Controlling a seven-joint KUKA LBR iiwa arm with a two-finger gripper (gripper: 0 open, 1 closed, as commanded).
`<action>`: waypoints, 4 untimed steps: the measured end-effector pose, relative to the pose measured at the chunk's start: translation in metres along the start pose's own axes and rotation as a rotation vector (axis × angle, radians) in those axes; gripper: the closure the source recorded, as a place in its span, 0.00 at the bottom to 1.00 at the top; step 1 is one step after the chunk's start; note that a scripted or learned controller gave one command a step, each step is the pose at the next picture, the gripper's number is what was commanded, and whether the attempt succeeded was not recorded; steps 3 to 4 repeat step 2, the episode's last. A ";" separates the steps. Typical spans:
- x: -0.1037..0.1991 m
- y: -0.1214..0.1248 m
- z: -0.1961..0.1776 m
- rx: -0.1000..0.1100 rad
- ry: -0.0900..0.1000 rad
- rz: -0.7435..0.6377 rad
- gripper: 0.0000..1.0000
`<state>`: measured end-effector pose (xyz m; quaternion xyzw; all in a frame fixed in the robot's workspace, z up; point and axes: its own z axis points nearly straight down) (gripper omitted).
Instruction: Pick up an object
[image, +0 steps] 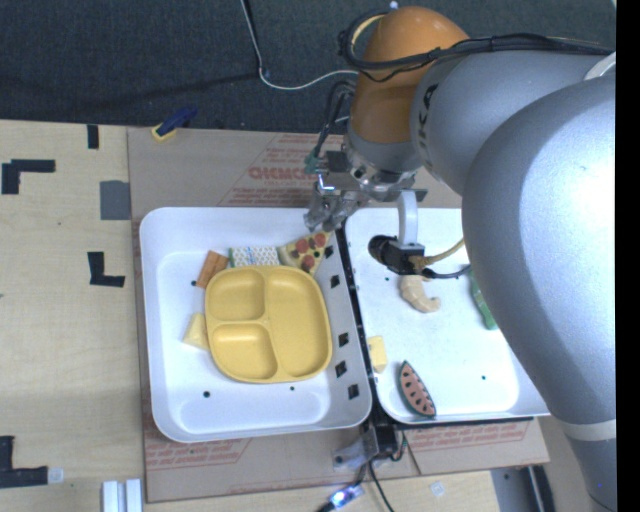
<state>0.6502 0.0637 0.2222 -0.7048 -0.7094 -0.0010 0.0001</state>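
Two bins before us; gripper (322, 212) hovers at the left bin's (165, 300) far edge, above small toys (308, 250) beside the yellow plate (268, 323). Finger state: we cannot tell. We judge a straight descent onto one isolated piece, avoiding the divider, works best.

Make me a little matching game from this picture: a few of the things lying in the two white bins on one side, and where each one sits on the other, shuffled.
Things:
1. yellow divided plate
2. watermelon slice toy
3. tool
4. small yellow block

Places:
A. near front edge of the right bin
B. middle of the left bin
C. in the right bin, beside the wall between the bins
D. above the back end of the wall between the bins

Pairs: 1-B, 2-A, 3-D, 4-C
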 end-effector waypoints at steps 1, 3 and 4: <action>0.047 0.023 -0.008 0.000 0.000 0.000 1.00; 0.038 0.014 -0.012 0.003 -0.004 0.005 1.00; 0.038 0.014 -0.012 0.003 -0.004 0.005 1.00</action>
